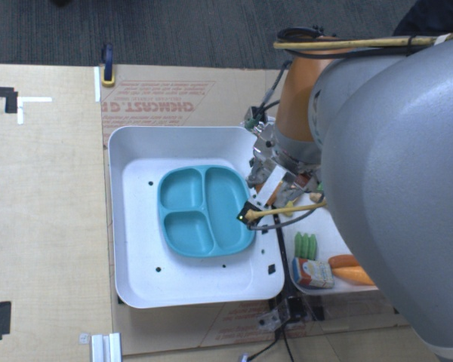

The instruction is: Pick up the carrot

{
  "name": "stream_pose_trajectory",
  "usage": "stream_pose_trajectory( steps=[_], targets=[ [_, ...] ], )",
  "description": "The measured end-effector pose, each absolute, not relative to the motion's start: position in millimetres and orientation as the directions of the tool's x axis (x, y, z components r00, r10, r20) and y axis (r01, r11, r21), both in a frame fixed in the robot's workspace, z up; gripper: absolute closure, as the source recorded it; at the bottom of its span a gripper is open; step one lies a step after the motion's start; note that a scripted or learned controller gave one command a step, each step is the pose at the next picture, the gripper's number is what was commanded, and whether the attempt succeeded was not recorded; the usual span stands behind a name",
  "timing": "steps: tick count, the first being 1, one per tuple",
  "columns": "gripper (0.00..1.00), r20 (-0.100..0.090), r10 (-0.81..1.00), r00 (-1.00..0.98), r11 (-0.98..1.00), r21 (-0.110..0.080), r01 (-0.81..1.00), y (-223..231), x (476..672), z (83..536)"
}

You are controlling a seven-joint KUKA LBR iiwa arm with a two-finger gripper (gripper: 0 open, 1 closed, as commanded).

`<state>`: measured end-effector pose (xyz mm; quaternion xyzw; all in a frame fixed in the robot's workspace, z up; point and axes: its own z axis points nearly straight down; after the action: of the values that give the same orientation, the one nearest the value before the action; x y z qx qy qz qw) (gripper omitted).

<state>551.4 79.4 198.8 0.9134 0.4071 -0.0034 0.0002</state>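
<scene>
Smooth, faintly glossy white plastic in the left bin [128,225], dotted with small dark holes. Inside it, a matt turquoise plastic divided plate [205,211], moulded and even. Beneath and around, flat brown cardboard [158,102] with red print, dull and papery, beside a pale wood-grain surface [38,202]. Satin grey painted casing on the arm [392,164], softly reflecting light, with a smooth orange band [298,100] above bare metal at the wrist. Dark ribbed carpet [174,13] on the floor, rough and matt. Smooth, slightly shiny orange skin on the carrot [353,274]; waxy green plastic on the pea pods [306,245].
</scene>
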Motion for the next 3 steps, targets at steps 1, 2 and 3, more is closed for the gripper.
stream_pose_trajectory(
  steps=[1, 2, 3],
  targets=[
    [1.0, -0.006, 0.639, 0.769, -0.769, 0.0, 0.639, 36.9, 530.3, 308.8],
    [0.0, -0.006, 0.639, 0.769, -0.769, -0.001, 0.639, 37.1, 530.3, 308.7],
    [0.0, -0.006, 0.671, 0.741, -0.741, -0.005, 0.671, 34.5, 500.4, 189.8]
  ],
)
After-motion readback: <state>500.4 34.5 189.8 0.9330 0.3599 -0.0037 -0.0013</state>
